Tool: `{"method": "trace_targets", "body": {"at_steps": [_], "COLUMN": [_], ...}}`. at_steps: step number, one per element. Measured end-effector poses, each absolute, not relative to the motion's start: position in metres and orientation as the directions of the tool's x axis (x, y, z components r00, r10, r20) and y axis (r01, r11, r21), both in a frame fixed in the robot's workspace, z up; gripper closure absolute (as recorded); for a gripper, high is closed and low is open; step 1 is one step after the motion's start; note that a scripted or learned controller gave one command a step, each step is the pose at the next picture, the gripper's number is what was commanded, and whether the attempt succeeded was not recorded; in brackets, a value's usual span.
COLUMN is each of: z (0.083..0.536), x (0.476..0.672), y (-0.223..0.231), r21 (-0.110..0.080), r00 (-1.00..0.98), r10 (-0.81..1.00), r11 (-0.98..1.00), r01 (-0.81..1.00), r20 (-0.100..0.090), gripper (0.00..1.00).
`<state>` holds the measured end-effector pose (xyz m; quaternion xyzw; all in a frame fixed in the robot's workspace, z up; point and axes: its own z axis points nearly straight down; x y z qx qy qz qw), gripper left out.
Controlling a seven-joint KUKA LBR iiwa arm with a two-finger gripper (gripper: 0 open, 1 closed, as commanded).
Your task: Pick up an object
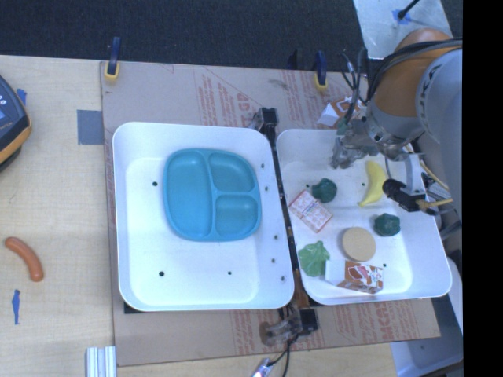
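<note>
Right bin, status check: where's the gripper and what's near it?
Gripper low over right white bin's far end, nothing seen held. Yellow toy banana and dark green round toy lie closest. Blue divided plate alone in left bin.

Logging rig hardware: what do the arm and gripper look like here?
The arm is bulky and rounded, grey, with an orange band above the wrist. Thin dark cables loop around that band. The gripper is a compact grey metal assembly; black fittings sit beside it. No markings legible.
</note>
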<state>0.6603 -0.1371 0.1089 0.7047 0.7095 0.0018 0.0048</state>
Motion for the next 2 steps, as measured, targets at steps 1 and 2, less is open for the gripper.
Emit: {"method": "trace_targets", "body": {"at_steps": [1, 2], "z": [0.109, 0.115], "x": [0.660, 0.656], "y": [-0.137, -0.178], "r21": [0.009, -0.001], "r00": [-0.007, -0.002], "r10": [1.000, 1.000], "r11": [0.007, 0.002], "r01": [1.000, 1.000], "r20": [-0.004, -0.001], "gripper": [0.00, 0.00]}}
